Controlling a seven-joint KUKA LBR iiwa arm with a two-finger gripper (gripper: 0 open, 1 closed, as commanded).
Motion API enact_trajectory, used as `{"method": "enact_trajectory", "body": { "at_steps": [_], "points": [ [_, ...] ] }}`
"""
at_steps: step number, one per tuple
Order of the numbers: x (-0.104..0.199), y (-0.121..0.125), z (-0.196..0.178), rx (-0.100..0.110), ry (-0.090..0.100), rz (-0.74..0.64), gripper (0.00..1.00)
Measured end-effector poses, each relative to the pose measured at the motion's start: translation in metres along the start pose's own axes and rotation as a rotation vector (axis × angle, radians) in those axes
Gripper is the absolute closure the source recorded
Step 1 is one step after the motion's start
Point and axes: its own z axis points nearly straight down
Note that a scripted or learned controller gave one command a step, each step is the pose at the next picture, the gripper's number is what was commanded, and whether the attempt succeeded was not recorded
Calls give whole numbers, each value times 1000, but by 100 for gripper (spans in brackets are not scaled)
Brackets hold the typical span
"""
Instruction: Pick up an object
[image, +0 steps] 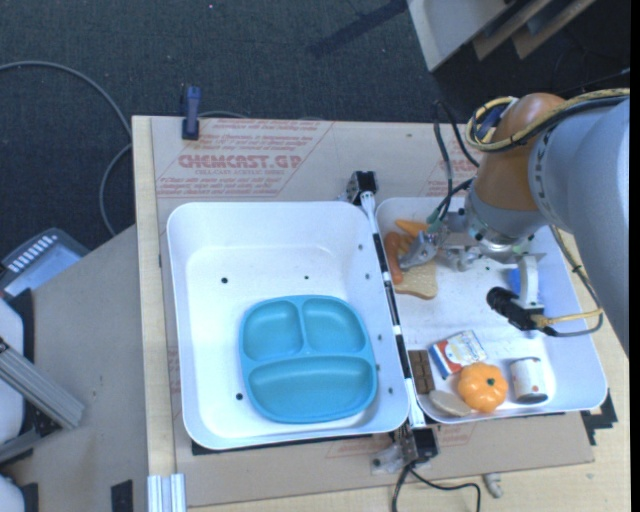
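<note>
My gripper (437, 246) is low in the right bin (580, 340), at its far left corner. It hangs just over an orange toy piece (404, 243) and the far edge of a tan bread slice (419, 285). Nothing visibly hangs from it. Closer to the front of this bin lie a red-and-white packet (458, 350), an orange fruit (481, 387), a small white can (528, 378), a brown bar (422, 372) and a beige piece (449, 404).
The left bin (210, 250) holds a blue divided plate (308, 357). Clips (361, 184) join the two bins at their shared wall. The arm's grey body covers the right bin's far right side.
</note>
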Motion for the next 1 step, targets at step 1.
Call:
{"method": "enact_trajectory", "body": {
  "at_steps": [1],
  "points": [
    [-3, 39, 2, 33, -1, -2, 0]
  ]
}}
